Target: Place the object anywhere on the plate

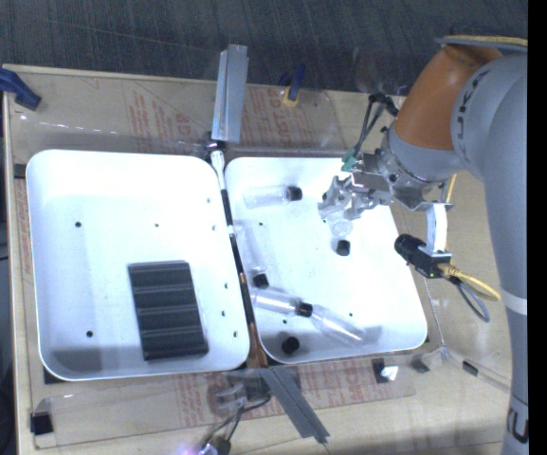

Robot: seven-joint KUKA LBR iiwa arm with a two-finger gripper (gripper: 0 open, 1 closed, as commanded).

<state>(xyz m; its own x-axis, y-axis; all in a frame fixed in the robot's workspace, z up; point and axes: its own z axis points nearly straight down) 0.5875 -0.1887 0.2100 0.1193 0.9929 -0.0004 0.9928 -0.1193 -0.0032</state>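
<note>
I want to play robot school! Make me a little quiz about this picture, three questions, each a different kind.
1. True or false: the dark ribbed plate lies in the left bin.
2. Which bin does the gripper hang over? A) left bin B) right bin C) neither
3. Fill in: the clear vials with black caps, such as the one near the back, lie in the ____ bin.

Key: 1 true; 2 B; 3 right. One vial sits just below the gripper, cap end toward the front; the picture does not settle whether the fingers grip it.
</note>
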